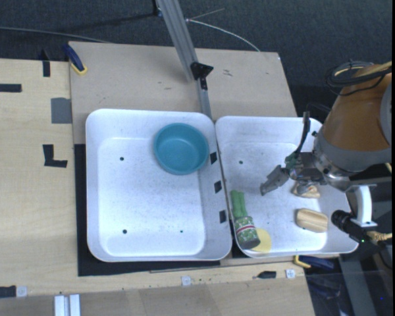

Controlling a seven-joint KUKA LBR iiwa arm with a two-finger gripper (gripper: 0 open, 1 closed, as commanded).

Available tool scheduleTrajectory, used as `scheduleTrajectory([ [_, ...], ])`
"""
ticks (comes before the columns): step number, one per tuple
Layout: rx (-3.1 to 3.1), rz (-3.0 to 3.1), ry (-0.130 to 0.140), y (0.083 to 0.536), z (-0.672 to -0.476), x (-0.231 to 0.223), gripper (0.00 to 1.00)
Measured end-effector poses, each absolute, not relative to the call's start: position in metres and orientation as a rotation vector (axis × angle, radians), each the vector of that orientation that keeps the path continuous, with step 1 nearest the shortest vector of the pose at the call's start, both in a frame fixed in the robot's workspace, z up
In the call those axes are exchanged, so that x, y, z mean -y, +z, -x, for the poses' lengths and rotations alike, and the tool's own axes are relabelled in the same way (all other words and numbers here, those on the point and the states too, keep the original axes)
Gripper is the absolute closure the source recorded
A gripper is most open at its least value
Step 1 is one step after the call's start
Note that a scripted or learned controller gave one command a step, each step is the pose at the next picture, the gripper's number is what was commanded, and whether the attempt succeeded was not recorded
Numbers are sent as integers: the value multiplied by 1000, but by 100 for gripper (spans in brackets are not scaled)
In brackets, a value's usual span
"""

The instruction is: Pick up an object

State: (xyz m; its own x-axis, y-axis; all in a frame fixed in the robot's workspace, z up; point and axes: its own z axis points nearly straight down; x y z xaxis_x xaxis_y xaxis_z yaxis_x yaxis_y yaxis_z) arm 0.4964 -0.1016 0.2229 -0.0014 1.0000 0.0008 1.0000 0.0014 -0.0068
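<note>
My gripper (291, 182) hangs over the middle right of the right bin (263, 133). It is open, one dark finger splayed toward the lower left, with nothing seen between the fingers. A small beige object (308, 190) lies just below and right of it, partly hidden by the hand. A tan bread-like piece (311, 220) rests nearer the bin's front right. A green bottle-shaped object (241, 218) lies along the bin's left wall, its end touching a yellow disc (263, 241).
A blue bowl (180, 148) sits at the back right of the left bin (112, 196). A metal pole (181, 35) slants down to the divide between the bins. The arm's orange band (355, 114) looms over the right bin's right edge.
</note>
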Motion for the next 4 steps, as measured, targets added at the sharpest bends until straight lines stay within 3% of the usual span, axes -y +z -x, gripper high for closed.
scheduleTrajectory([
  [2,2218,2221,4,102,-500,105,0],
  [3,2220,2215,1,115,-501,102,100],
  [4,2224,2220,-1,156,-503,101,100],
])
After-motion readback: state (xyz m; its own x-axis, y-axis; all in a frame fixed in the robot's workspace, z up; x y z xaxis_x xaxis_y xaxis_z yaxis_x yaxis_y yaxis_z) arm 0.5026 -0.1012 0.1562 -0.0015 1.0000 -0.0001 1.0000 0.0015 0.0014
